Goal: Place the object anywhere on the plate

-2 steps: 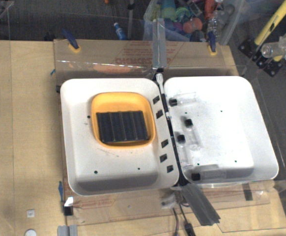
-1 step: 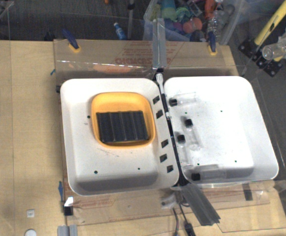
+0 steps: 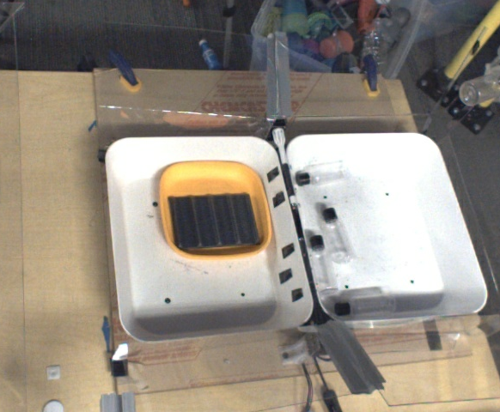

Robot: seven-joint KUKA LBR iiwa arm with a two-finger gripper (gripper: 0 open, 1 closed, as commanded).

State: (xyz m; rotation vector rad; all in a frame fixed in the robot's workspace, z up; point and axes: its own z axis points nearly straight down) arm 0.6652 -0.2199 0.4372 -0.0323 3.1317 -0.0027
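**Ribbed block already seated on plate**

Nearest, the left shallow white bin point(image 3: 138, 307) holds a rounded-square orange plastic plate point(image 3: 211, 178). A dark ribbed rectangular block point(image 3: 213, 221) is seen lying flat on it, towards the near rim. Gripper state cannot be told. Any withdrawal is best made without nudging the block.

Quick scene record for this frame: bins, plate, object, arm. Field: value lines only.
left bin: white, shallow, holds the plate
plate: yellow-orange, rounded square, in the left bin's upper middle
object: dark ribbed rectangular block, lying flat on the plate
right bin: white, a few small dark marks on its floor
divider: dark strip between the two bins
task state: object already rests on the plate
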